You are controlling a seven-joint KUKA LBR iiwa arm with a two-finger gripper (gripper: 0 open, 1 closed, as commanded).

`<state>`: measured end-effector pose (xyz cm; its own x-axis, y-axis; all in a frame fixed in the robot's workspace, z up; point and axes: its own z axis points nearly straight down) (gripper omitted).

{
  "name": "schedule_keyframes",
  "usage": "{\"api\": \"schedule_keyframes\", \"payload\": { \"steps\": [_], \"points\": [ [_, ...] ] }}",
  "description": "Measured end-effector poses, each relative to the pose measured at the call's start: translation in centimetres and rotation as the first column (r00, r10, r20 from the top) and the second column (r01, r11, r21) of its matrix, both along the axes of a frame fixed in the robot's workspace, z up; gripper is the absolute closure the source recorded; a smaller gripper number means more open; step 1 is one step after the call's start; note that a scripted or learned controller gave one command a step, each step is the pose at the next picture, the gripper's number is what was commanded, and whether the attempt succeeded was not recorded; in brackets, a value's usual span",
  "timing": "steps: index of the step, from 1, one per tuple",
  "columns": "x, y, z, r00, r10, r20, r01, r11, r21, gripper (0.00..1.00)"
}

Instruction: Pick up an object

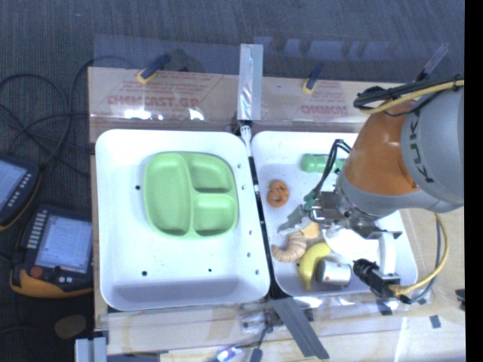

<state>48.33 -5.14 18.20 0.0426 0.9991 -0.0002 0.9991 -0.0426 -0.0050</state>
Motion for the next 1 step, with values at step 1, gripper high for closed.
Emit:
{"api": "schedule_keyframes", "payload": {
  "steps": [1],
  "points": [
    [3.37,-5.63,-8.91,0.992,0.129,0.007,-0.129,0.992,-0.001,0.0]
  ]
}}
